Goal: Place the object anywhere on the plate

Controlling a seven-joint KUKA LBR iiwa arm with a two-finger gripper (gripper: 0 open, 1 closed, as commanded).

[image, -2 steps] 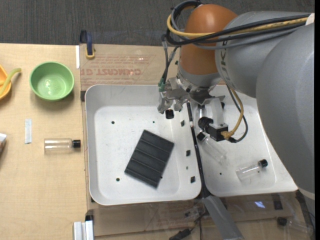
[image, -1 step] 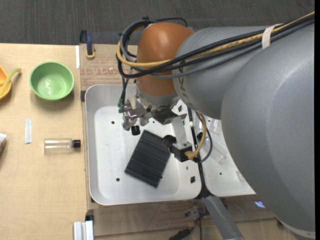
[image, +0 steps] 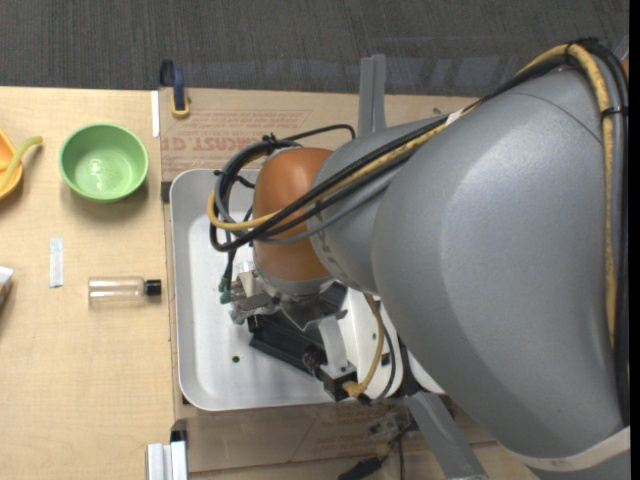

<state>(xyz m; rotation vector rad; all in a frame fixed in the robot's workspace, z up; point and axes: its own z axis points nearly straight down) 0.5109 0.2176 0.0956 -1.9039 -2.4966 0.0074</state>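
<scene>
My grey arm [image: 480, 248] with its orange band [image: 285, 218] reaches in from the right and covers most of the white bin [image: 200, 268]. The gripper [image: 238, 300] hangs low over the bin's middle, pointing left. A small greenish bit shows at its tip, too small to name. A tiny dark green speck [image: 236, 359] lies on the bin floor just below the gripper. A white rounded edge [image: 352, 340] peeks out under the arm; I cannot tell whether it is the plate.
On the wooden bench left of the bin stand a green bowl [image: 104, 162] and a clear bottle with a black cap [image: 124, 288] lying on its side. An orange dish [image: 8, 163] sits at the far left edge, and a small white strip [image: 56, 263] lies nearby.
</scene>
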